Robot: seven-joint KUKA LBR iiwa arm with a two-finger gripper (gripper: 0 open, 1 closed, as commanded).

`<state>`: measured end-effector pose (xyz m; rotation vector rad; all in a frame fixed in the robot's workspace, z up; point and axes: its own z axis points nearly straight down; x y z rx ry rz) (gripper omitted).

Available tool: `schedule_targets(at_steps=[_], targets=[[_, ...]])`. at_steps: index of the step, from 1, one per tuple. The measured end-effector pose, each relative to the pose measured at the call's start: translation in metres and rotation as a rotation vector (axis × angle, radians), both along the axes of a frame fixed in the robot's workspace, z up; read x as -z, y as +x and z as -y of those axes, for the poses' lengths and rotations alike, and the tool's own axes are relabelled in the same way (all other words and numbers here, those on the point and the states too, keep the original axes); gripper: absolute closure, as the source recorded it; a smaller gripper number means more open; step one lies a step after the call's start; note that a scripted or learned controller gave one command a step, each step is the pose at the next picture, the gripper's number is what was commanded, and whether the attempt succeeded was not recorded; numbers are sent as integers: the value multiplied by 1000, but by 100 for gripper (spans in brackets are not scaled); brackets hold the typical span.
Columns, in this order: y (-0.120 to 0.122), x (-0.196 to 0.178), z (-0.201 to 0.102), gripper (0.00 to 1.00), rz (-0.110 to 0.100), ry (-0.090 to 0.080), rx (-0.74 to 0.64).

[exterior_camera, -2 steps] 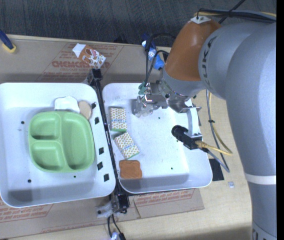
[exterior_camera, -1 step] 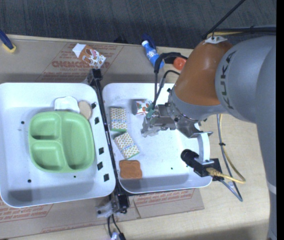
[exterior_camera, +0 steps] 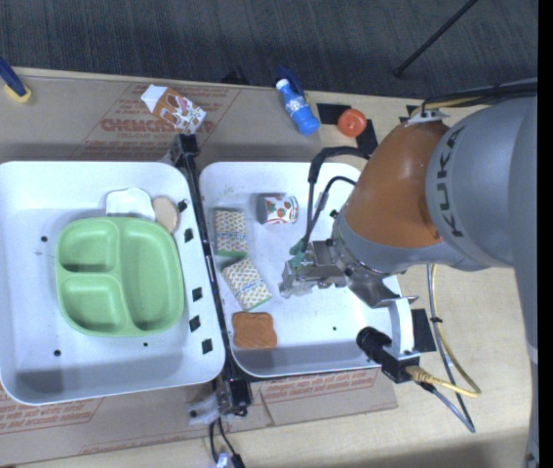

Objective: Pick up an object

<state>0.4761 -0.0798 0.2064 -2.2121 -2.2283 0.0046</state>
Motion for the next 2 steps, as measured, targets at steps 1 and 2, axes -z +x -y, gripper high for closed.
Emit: schedule_targets(at_steps=[1,2], targets=[[0,3,42,100,2,0,3],[0,3,42,0,3,0,2]])
